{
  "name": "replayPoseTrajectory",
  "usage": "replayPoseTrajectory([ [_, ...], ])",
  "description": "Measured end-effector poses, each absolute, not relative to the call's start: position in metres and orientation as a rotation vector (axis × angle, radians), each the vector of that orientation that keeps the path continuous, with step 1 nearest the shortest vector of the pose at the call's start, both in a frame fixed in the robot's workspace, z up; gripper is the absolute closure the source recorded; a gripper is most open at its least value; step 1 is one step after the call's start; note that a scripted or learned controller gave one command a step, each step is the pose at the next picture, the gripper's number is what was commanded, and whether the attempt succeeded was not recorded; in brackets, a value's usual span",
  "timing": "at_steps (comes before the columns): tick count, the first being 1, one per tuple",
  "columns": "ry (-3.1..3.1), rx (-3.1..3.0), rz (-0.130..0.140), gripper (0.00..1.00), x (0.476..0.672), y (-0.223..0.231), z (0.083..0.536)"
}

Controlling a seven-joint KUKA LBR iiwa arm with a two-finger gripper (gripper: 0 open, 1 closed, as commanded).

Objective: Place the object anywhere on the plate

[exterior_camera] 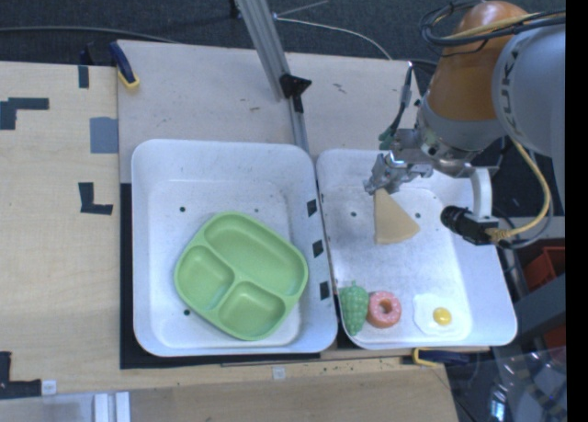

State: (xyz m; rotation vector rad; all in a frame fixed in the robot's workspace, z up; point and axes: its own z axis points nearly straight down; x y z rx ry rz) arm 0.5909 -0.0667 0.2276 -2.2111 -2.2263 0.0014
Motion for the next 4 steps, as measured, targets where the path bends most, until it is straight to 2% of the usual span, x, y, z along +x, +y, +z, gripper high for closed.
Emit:
replayPoseTrajectory([
  [1,-2.227,-2.211,0.000,1.00,0.574,-0.016,0.238],
  [2,-2.226,-2.212,0.002,1.00,0.564,0.036,0.230],
  [3,-2.227,-2.211,0.001,1.00,0.542,0.083,0.239],
  [4,-2.225,-2.212,0.006,1.00,0.519,0.123,0.220],
])
